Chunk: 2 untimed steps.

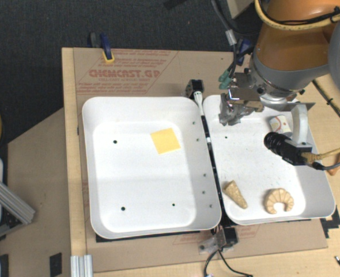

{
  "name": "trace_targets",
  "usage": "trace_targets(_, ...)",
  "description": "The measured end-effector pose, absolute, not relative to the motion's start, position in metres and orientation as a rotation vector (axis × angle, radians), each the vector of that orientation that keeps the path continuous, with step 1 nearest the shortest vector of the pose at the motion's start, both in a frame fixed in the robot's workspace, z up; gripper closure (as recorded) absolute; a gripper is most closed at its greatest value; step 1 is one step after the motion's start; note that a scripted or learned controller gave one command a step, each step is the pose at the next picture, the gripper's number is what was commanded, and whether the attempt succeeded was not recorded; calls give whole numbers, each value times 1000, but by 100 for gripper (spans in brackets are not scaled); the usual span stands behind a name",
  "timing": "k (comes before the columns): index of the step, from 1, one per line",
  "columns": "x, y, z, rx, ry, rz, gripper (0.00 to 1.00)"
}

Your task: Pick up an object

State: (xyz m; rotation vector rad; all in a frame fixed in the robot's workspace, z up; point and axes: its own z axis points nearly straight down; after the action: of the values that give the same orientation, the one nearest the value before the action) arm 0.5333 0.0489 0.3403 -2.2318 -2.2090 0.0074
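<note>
One gripper (232, 115), low over the right bin's (250, 160) far inner corner; spread cannot be told, nothing seen held. Three candidates inside that bin: small pale piece (279, 122) at its far side, cone (235, 194) and croissant (278, 201) by its near edge. Step: approach. Next: choose one, centre above it, descend.

Two bins are set side by side on the bench (129, 68). A cheese slice (165, 141) is seen in the left bin (135, 183), just behind its middle. In the right bin (256, 160), a cone piece (235, 194) and a croissant (279, 200) are laid apart along the front edge, the cone leftmost. A small piece (279, 122) is placed toward the rear edge. The gripper (229, 119) is positioned over the rear left corner.
</note>
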Motion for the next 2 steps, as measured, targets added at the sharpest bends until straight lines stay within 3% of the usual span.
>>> trace_targets(1, 581, 77, 476, -2227, -2234, -25, 100)
trace_targets(2, 586, 141, 338, -2208, -2222, 16, 100)
